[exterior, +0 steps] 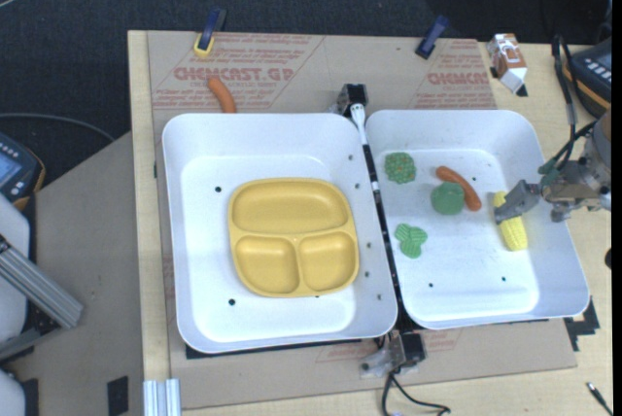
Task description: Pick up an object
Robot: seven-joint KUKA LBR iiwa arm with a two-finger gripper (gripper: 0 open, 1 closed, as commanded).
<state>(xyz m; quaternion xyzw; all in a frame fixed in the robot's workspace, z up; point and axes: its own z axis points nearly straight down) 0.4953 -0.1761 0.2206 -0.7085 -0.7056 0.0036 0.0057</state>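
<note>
Yellow corn [513,233] lies near the right wall of the right bin [486,307], just below the gripper [515,198]; whether the gripper is clenched or released I cannot tell. Further left sit a green ball [448,199], an orange sausage [459,186] and two green pieces. A yellow divided plate [292,236] fills the left bin [194,210].
</note>
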